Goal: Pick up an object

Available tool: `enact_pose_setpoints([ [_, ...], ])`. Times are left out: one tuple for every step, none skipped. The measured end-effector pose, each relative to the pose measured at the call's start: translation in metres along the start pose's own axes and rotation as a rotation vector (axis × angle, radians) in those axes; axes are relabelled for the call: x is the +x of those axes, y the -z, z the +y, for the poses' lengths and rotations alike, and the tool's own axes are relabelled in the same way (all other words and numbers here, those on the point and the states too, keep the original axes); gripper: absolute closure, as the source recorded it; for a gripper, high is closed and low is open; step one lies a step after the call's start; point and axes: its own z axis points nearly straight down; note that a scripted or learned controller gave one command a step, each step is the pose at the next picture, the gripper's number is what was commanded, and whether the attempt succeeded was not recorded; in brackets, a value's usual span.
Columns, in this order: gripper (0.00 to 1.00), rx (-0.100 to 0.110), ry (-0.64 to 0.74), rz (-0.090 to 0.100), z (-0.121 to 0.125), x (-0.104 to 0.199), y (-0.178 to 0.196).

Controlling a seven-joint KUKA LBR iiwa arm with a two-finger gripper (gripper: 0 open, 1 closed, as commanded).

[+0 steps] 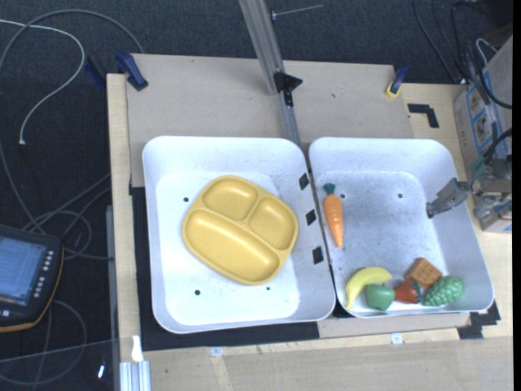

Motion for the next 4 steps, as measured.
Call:
enact_pose_setpoints([
  [0.0, 0.0, 0.0, 0.0, 0.0, 0.0, 0.0],
  [0.0, 0.006, -0.002, 0.001, -0.007, -0.003, -0.06],
  [0.0, 0.006, -0.002, 0.002, -0.003, -0.011, -0.108],
  [0.0, 0.005, -0.001, 0.002, 0.004, -0.013, -0.154],
])
